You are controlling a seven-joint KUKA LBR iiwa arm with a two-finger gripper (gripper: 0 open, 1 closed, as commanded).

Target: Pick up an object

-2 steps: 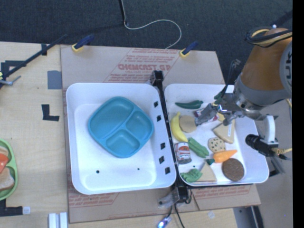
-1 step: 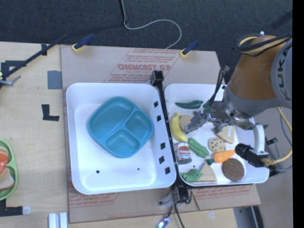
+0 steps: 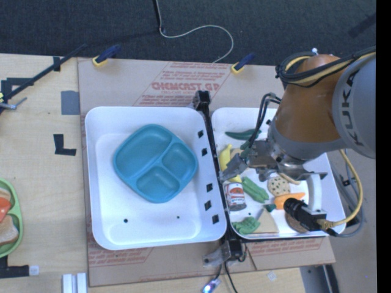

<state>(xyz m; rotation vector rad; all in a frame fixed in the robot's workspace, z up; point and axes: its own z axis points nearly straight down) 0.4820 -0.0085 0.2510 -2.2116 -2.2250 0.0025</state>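
Two shallow white bins: left bin [image 3: 98, 182] holds one blue three-compartment plastic plate [image 3: 156, 162]; gripper [image 3: 235, 166] over right bin [image 3: 327, 191] of small toys, finger state indeterminable.

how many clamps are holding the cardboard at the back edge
2. A yellow-and-blue clamp grips the cardboard sheet at its back left corner, and a second clamp sits further right along the same edge. The arm may hide others.

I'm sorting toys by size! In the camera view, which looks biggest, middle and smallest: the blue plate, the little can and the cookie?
1. Blue plate, by far the largest.
2. Little can.
3. Cookie, partly hidden by the arm, so its rank against the can is unsure.
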